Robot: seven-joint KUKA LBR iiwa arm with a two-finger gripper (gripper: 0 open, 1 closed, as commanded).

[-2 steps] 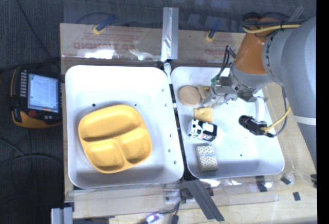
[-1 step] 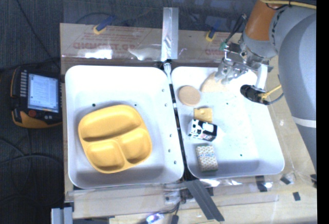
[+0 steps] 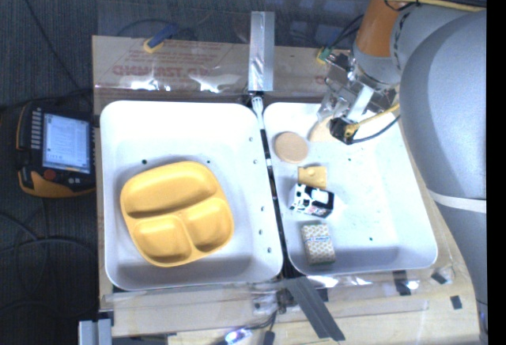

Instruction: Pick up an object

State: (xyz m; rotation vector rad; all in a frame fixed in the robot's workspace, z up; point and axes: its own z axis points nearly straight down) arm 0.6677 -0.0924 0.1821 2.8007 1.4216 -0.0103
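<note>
Arm over the right bin, fingers unreadable

The grey arm fills the frame's right side; left bin holds a yellow divided tray. In the right bin, a tan round disc, yellow block, black-and-white toy and patterned block line its left side. The gripper hangs upper centre-right, just beside the disc; its grip I cannot tell.

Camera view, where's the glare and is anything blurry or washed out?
Camera view: glare on the clear plastic sheet behind the bins and on the left bin rim; the grey arm at right looks soft and bright; the yellow tray is evenly lit and sharp.
</note>
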